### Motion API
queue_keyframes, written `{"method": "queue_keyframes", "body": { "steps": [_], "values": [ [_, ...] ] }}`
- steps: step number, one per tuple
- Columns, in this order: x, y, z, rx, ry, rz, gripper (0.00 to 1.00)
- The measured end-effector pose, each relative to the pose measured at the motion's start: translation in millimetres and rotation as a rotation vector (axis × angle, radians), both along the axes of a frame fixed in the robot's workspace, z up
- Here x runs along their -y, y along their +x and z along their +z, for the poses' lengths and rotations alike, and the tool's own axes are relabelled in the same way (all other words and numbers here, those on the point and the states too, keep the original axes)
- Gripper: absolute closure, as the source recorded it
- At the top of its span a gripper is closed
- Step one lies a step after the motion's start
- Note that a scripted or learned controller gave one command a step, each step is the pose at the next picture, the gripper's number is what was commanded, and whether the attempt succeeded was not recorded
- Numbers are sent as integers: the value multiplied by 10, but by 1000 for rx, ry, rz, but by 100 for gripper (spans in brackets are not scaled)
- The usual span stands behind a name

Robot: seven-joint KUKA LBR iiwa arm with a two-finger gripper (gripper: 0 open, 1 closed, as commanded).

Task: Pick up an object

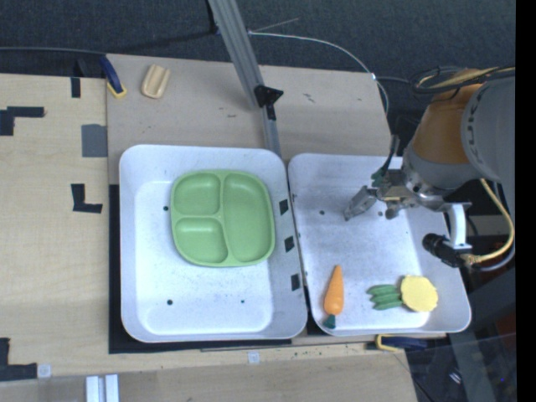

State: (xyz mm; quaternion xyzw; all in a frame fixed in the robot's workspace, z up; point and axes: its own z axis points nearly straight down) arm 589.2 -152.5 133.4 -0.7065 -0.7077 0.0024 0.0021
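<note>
Here the pincer (368, 204) hung over the upper middle of the right bin (435, 249), its fingers spread apart with nothing between them. The likely targets lay along that bin's lower edge: a toy carrot (334, 289) at lower left, a green pea pod (384, 296) just beside and touching a yellow lemon-like piece (419, 293) at lower right. The carrot sat apart from the others, so it looked the cleanest pick. To do it well, the arm would need to travel down-frame, turn the fingers across the carrot's narrow width, and descend squarely before closing. The pod and yellow piece risked being nudged together.

The left bin (142, 308) held a green divided plate (223, 218). Both bins rested on a tan surface (184, 99); a small beige block (155, 81) and a blue-yellow clip (113, 77) lay at upper left. A metal pole (239, 40) slanted in from the top.
</note>
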Motion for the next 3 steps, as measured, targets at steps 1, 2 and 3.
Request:
{"method": "queue_keyframes", "body": {
  "steps": [1, 2, 3],
  "values": [
    [-2, 0, -462, 6, -2, 0, 0],
    [-12, 0, -349, 5, 0, 2, 100],
    [-5, 103, 143, 9, 0, 0, 100]
  ]
}}
